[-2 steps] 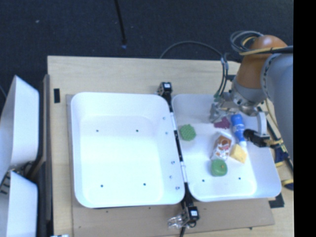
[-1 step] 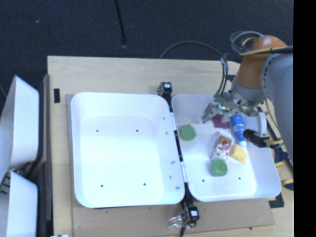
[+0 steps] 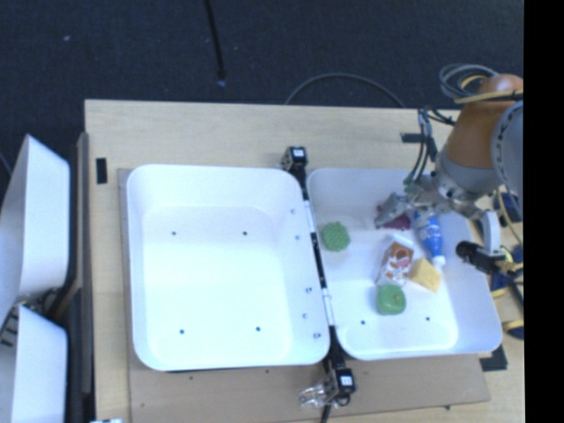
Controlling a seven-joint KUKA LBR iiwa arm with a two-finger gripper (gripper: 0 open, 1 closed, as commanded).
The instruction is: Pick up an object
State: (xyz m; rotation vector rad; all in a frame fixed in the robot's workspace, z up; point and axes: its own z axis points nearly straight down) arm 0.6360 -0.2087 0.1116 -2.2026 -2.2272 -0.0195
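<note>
The right bin (image 3: 441, 337) holds several small objects. A green round piece (image 3: 335, 236) lies near its left wall, and a second green piece (image 3: 391, 300) sits lower down. Between them are a red-and-white packet (image 3: 398, 261) and a yellow wedge (image 3: 426, 276). A blue and white bottle (image 3: 432, 241) lies by the arm. My gripper (image 3: 394, 213) hangs over the bin's upper middle, just above the packet and to the left of the bottle. Nothing shows as held in it.
The left bin (image 3: 141, 236) stands beside the right one, joined by a central divider (image 3: 315, 263). Cables and blue-handled clutter (image 3: 498, 267) lie at the bench's right edge. White boxes (image 3: 40, 227) stand off the bench's left side.
</note>
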